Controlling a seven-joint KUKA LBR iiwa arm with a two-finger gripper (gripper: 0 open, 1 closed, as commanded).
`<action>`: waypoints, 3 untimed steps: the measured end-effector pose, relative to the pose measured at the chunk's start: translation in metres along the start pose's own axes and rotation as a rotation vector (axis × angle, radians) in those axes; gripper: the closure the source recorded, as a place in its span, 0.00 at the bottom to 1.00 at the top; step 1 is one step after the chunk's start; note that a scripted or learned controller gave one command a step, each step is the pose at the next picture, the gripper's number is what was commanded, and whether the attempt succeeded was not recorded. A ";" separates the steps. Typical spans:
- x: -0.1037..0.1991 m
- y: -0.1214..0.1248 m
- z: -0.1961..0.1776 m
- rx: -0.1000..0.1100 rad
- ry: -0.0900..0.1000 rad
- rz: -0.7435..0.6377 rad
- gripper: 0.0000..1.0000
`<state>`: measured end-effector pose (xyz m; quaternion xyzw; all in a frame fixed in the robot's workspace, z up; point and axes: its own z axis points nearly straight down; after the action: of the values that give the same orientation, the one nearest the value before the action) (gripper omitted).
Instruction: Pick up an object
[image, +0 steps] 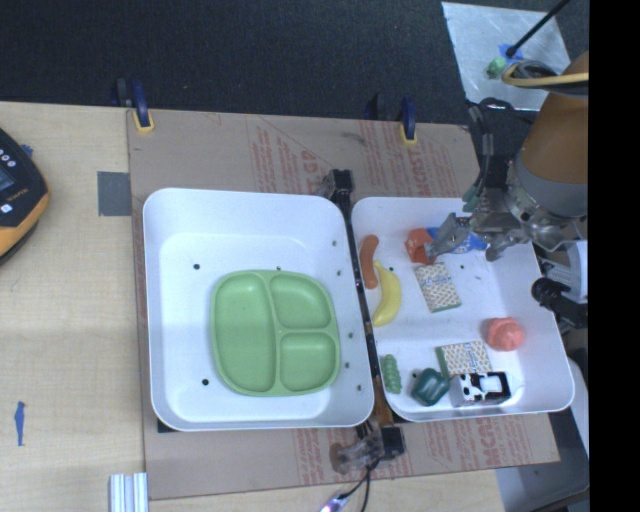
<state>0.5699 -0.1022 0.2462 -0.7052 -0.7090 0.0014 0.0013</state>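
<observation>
Hanging low over the far side of the right bin (560, 395), the claw (468, 232) reaches in from the right on the grey arm (555, 150); whether its fingers are apart or together I cannot tell, for the metal parts blur into one another and into a blue piece among them; nothing can be made out between the fingers.

Just to the claw's left, close against it, lies a small orange-red object (418, 244); whether the two touch cannot be told. Below that, near the claw, a small patterned packet (437, 287) lies flat on the bin floor. Farther left of the claw, along the bin's left wall, a toy sausage (369, 259) lies lengthwise with a yellow banana (387, 297) just below and beside it.

Well below the claw, toward the near right of the bin, sits a pink-red rounded object (505, 333). Along the near wall, well apart from the claw, are a second patterned packet (465, 357), a black and white item (484, 388), a dark teal object (430, 386) and a small green thing (390, 374) at the left corner.

Far to the claw's left, the left bin (170, 230) holds a green divided plate (274, 332) lying flat near its middle.
</observation>
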 end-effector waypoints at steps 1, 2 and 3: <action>-0.025 0.045 0.155 -0.003 -0.002 0.001 0.00; 0.006 0.068 0.154 -0.001 -0.001 -0.001 0.00; 0.000 0.011 0.155 0.000 -0.001 0.001 0.00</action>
<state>0.5806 -0.1025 0.0916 -0.7055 -0.7087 0.0017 0.0012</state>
